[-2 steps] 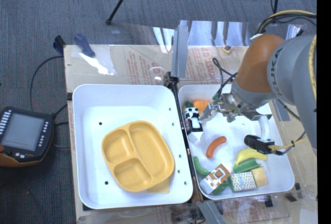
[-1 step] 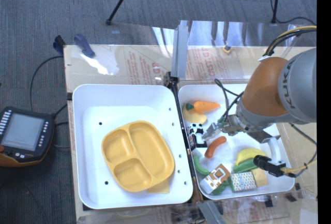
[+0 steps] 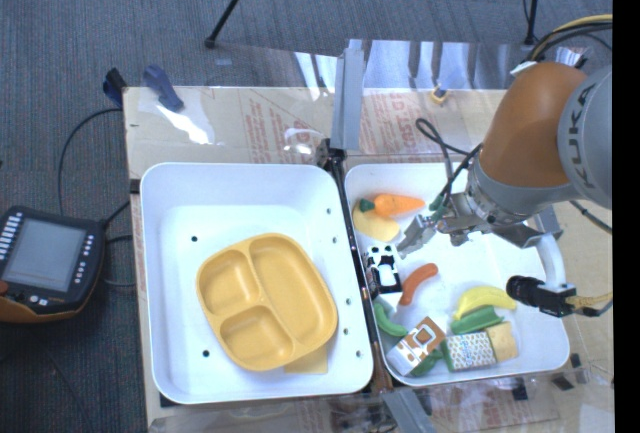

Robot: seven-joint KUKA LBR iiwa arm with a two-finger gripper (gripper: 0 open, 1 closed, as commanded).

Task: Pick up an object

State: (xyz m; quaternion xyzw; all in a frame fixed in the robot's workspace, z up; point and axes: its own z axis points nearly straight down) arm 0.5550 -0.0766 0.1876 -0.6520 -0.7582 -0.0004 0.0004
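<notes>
So far nothing is picked up, as far as I can judge: my two-finger gripper [image 3: 418,233] hangs over the far-left part of the right-hand shallow white bin [image 3: 556,353], and I see no object between its fingers. The fingers look spread apart and bare, their tips pointing down and left toward the bin floor. Every candidate lies loose in that bin. Just to the left of my fingertips sits the orange plastic carrot [image 3: 397,204], resting against a yellow rounded toy fruit [image 3: 367,223] at the bin's left wall. Just below the tips lies a small black-and-white toy figure [image 3: 382,268], and beside it, nearer the bin's middle, a slim orange-red sausage-shaped toy [image 3: 418,281]. Toward the near edge I see a yellow plastic banana [image 3: 486,299], a green pod-shaped toy [image 3: 390,320], a small printed carton with an orange face [image 3: 417,344] and a speckled rectangular packet [image 3: 470,350]. The left-hand white bin [image 3: 170,221] holds a yellow plastic divided plate [image 3: 265,300], well apart from my gripper. What is left is the whole grasp: I judge I must settle on one item, most likely the carrot or the black-and-white figure since they are closest, descend, close on it and lift it clear.
</notes>
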